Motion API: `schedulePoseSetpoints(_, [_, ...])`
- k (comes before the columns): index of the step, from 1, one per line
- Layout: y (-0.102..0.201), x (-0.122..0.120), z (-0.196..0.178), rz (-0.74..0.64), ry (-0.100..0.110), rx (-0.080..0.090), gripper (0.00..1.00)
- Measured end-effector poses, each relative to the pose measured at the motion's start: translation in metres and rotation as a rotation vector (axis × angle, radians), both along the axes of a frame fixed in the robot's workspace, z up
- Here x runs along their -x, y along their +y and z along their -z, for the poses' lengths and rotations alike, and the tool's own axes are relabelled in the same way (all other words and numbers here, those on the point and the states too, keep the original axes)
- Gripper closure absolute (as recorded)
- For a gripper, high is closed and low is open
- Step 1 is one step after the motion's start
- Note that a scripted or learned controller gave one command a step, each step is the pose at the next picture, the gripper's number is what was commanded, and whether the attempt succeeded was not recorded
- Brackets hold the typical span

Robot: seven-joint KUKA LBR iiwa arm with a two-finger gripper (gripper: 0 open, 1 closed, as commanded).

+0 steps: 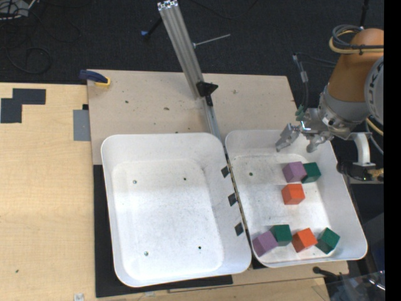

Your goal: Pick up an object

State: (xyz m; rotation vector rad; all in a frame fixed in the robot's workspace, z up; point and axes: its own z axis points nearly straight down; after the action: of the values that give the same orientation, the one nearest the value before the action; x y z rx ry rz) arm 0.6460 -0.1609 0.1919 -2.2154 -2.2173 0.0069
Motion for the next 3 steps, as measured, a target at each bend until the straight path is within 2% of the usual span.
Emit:
schedulePoseSetpoints(1, [0.000, -0.001, -0.003, -0.003, -0.005, 0.002, 0.00])
schedulePoseSetpoints(2, [-0.009, 0.004, 0.052, 0.002, 0.000, 0.001, 0.00])
schedulePoseSetpoints(3, [-0.011, -0.004, 0.072, -0.002, -0.037, 0.012, 0.00])
